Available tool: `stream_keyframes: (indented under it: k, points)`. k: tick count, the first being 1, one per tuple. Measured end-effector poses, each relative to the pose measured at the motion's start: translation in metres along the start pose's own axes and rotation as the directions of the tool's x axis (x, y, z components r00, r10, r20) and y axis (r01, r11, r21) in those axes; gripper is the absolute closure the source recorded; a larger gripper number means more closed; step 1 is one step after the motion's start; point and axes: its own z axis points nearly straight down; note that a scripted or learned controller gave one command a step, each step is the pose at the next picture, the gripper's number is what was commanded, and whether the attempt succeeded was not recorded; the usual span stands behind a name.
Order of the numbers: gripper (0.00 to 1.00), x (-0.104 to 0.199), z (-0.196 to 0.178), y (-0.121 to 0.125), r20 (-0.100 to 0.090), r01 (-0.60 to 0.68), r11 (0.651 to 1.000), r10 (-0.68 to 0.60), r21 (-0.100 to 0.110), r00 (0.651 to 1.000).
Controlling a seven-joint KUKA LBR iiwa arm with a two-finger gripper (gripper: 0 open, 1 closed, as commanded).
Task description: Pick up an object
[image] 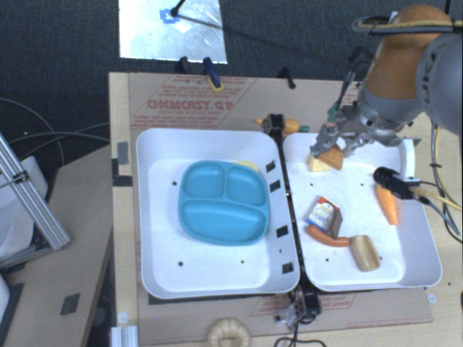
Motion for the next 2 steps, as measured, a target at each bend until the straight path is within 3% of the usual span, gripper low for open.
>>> stream_keyframes:
  k: [1, 2]
  points:
    - [1.0, -0.002, 0.016, -0.001, 0.002, -0.006, 1.0, 0.006, 0.0, 1.0]
    - [1.0, -0.015, -0.001, -0.004, 0.001, -0.007, 1.0, 0.007, -0.002, 1.0]
